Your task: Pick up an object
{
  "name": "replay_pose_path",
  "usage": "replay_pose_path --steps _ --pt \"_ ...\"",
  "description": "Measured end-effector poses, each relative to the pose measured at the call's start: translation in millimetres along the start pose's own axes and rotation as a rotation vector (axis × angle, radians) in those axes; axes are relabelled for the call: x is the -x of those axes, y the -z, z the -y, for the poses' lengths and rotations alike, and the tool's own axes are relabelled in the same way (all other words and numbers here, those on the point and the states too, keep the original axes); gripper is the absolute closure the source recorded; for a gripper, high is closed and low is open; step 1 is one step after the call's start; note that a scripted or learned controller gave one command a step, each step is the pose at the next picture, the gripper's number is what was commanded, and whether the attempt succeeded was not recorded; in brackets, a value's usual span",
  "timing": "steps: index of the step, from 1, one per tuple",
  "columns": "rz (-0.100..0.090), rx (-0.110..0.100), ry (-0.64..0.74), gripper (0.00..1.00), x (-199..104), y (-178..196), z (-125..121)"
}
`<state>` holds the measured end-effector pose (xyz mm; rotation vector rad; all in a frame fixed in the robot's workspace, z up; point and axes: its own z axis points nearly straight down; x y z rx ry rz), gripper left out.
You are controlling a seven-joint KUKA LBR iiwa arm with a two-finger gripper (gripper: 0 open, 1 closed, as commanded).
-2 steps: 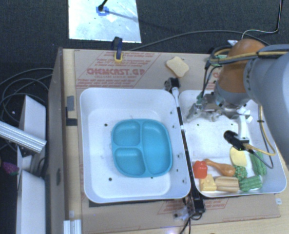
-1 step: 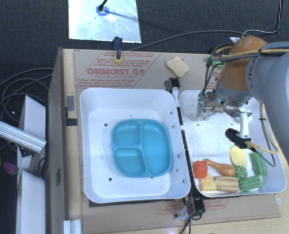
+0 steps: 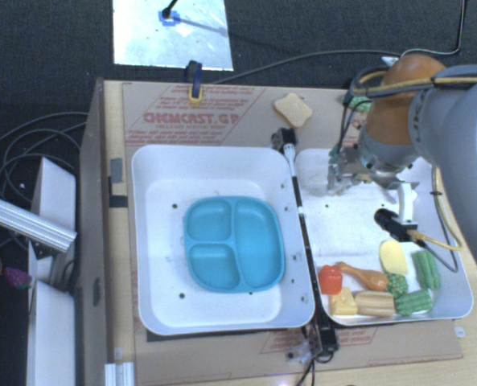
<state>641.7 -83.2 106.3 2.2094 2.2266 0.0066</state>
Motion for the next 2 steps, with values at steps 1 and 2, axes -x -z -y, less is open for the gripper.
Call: replay_pose_path --steps 1,2 --pt "0.0 0.003 0.001 1.0 0 11 -1" --pt "-0.001 0.006 0.002 1.0 0 22 -2"
